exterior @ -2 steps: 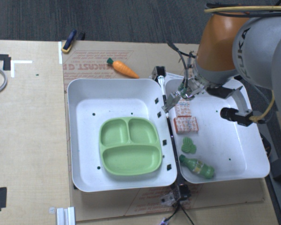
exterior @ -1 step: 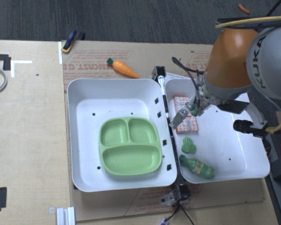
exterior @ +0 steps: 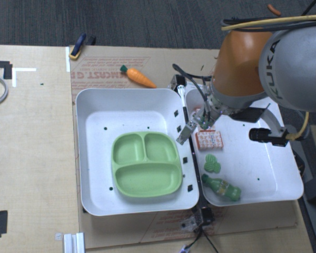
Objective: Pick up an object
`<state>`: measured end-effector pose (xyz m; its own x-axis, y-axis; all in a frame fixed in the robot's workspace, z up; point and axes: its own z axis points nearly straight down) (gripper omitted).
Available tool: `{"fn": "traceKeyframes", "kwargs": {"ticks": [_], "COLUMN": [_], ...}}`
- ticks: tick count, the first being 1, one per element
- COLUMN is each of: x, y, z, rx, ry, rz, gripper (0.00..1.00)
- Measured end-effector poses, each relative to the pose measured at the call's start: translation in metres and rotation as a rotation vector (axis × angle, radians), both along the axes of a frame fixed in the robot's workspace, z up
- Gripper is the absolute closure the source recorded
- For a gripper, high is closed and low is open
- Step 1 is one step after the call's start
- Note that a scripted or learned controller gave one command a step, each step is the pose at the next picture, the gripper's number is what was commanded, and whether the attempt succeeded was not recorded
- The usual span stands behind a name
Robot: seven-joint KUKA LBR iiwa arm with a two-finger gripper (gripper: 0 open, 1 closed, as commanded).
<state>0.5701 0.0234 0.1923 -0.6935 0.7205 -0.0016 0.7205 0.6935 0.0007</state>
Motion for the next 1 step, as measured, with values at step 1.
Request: {"fn": "traceKeyframes", "kwargs": {"ticks": [1], "x": [-0.0443], "y": [0.0036], "z": [0.0002], "rx": [0.0], "ry": [0.0], "rz": [0.217], "gripper": [0.0]}}
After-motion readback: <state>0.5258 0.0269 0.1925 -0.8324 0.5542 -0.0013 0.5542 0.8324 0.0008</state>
